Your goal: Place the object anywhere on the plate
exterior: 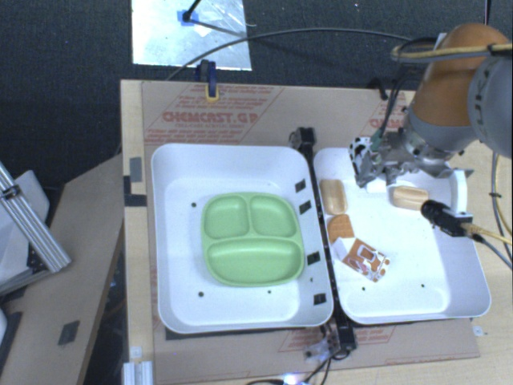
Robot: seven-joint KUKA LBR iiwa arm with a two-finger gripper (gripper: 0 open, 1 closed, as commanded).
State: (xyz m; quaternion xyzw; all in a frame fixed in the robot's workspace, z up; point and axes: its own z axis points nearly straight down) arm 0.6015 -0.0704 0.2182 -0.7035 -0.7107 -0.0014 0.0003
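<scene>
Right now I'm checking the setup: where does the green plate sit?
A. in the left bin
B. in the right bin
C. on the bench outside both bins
A: the green plate lies in the left bin, while the food pieces lie in the right bin.

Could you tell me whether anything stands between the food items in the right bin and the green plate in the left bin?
Only the raised rims where the two bins meet, with black clips along that seam. The plate has nothing on it. The tan pieces lie just right of that divide, below the gripper.
</scene>
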